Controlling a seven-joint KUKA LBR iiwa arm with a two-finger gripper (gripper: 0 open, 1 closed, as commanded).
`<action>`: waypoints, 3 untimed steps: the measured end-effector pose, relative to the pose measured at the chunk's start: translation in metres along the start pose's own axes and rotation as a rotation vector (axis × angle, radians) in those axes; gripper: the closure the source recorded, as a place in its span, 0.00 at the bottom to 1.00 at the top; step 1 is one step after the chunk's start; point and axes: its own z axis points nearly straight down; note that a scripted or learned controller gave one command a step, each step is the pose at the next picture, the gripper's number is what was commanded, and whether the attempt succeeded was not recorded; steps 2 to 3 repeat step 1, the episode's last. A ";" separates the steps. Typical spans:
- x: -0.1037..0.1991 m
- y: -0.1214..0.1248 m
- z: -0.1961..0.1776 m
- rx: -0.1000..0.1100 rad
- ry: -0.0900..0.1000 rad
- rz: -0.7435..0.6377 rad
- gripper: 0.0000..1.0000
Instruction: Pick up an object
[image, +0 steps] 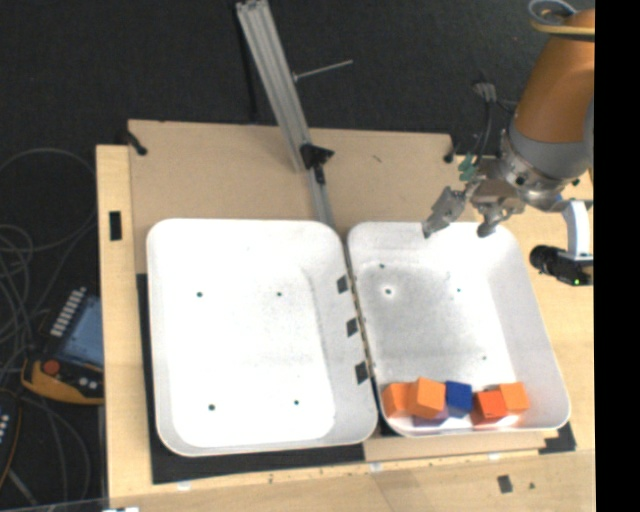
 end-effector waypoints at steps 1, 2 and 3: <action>0.011 0.050 0.046 0.001 -0.002 -0.001 0.00; 0.011 0.050 0.046 0.001 -0.002 -0.001 0.00; 0.011 0.050 0.046 0.001 -0.002 -0.001 0.00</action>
